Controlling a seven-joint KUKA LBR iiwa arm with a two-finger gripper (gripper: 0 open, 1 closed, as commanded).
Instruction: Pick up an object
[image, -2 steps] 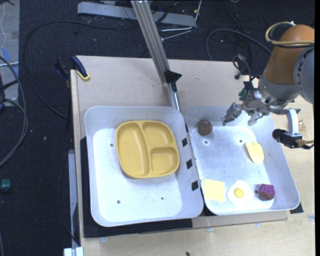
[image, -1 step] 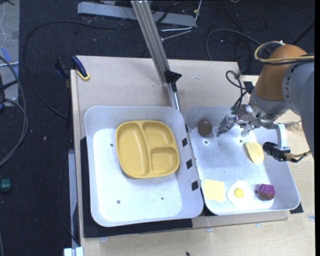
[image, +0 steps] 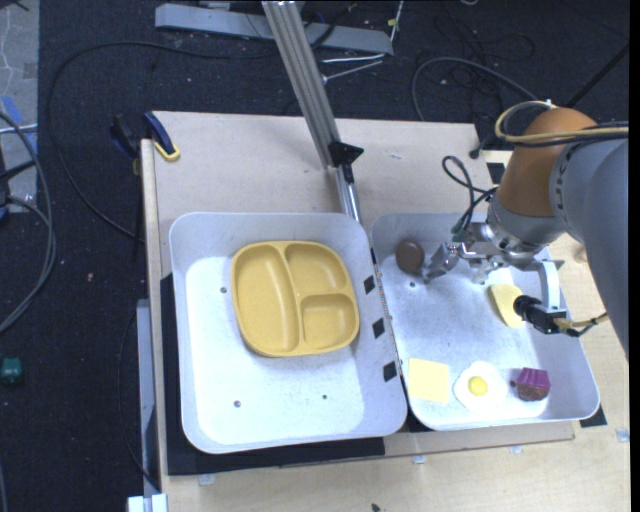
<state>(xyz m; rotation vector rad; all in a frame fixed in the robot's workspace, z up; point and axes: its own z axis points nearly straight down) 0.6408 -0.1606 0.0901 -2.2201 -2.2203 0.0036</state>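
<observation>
At the far left corner of the right bin (image: 585, 400), my gripper (image: 437, 264) hovers just beside a small brown lump (image: 409, 256); I cannot tell its state. I judge the lump light, rounded, likely to roll: pinch across its middle.

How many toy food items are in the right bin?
5: a brown piece at the back left, a yellow piece under the arm, and a cheese slice, fried egg and purple piece along the front.
</observation>
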